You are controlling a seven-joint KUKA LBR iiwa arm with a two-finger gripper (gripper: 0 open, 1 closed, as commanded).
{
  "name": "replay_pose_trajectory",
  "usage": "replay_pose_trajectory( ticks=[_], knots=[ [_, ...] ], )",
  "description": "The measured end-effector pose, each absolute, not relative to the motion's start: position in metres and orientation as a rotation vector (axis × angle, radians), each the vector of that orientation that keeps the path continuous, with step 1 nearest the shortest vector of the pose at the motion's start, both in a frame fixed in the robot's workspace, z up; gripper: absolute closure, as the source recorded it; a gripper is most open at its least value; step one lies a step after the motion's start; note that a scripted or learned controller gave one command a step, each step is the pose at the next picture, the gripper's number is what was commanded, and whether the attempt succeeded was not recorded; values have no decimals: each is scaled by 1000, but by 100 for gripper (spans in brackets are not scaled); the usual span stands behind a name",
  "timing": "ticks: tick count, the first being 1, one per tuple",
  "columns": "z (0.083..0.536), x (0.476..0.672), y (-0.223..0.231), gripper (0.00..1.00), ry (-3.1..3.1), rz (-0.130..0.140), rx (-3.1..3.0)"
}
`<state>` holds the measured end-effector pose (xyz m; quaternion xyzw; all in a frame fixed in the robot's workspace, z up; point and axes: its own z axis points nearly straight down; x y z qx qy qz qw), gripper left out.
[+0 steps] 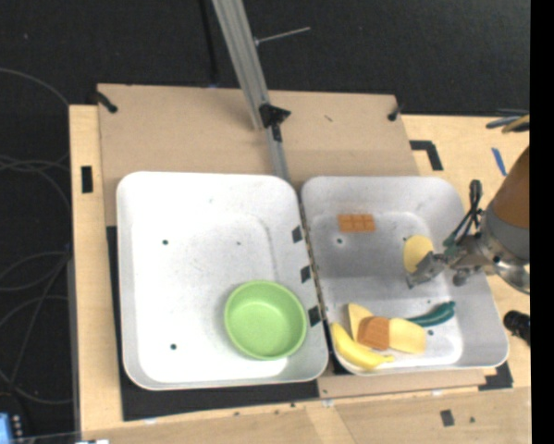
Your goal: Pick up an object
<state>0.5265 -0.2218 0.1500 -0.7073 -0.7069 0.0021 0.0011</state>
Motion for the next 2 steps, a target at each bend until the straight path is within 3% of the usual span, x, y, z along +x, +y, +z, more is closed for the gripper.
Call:
replay_pose_trajectory(
  ticks=[1,2],
  knots=[
    [101,527,-224,0,-2223,1,-2226],
    [112,528,-224,100,-2221,-4,-2230]
  ],
)
